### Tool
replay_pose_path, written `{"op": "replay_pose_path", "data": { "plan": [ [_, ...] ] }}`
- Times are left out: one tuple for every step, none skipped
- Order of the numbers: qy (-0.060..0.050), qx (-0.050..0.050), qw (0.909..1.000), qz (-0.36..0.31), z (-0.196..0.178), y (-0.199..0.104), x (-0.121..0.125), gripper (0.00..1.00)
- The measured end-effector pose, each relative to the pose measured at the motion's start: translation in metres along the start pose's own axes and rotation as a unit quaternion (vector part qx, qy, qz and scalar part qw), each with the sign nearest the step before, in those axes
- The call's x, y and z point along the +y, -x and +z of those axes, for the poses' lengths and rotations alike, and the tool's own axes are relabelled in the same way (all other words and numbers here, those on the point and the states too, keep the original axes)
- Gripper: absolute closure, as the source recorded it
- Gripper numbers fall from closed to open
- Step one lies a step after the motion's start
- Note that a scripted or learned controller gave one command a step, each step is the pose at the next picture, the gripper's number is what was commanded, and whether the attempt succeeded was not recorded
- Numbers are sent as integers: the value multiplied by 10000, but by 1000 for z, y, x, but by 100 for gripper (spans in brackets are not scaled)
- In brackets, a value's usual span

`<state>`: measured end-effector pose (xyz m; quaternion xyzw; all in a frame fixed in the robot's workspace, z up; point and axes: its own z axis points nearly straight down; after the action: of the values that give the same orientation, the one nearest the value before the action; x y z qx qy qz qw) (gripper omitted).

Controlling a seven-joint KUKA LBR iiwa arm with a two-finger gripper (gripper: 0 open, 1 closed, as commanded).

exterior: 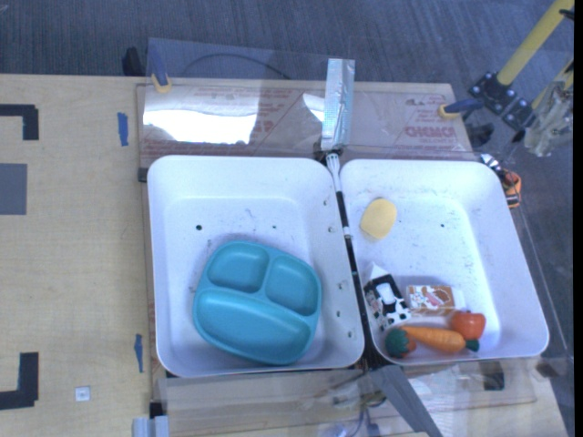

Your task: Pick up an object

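Note:
The right bin (pixel 474 209) holds several small objects. A pale yellow rounded piece (pixel 378 218) lies alone near its back left. Along the front lie a black-and-white toy (pixel 385 299), a small orange-and-white packet (pixel 430 297), an orange carrot (pixel 435 339) with a green end (pixel 397 342), and a red tomato-like piece (pixel 467 324). These front objects lie close together, some touching. In the left bin (pixel 173 198) a teal divided plate (pixel 260 303) rests toward the front.
A clear plastic sheet and a metal strip (pixel 338 103) stand behind the bins. A yellow bar with a black clamp (pixel 499 94) sits off the bench at the top right. A wooden board (pixel 64 244) with black markers lies to the left.

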<state>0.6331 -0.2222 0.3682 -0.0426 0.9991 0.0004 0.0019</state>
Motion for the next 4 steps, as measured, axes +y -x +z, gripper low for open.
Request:
{"op": "replay_pose_path", "data": {
  "plan": [
    [-30, -46, 9762, -2168, -55, -12, 1, 100],
    [3, -5, 9261, -3772, -8, -29, 2, 100],
    [6, 0, 9696, -2449, 13, -32, 3, 100],
    [-15, -24, 9097, -4153, 0, -31, 26, 100]
  ]
}}
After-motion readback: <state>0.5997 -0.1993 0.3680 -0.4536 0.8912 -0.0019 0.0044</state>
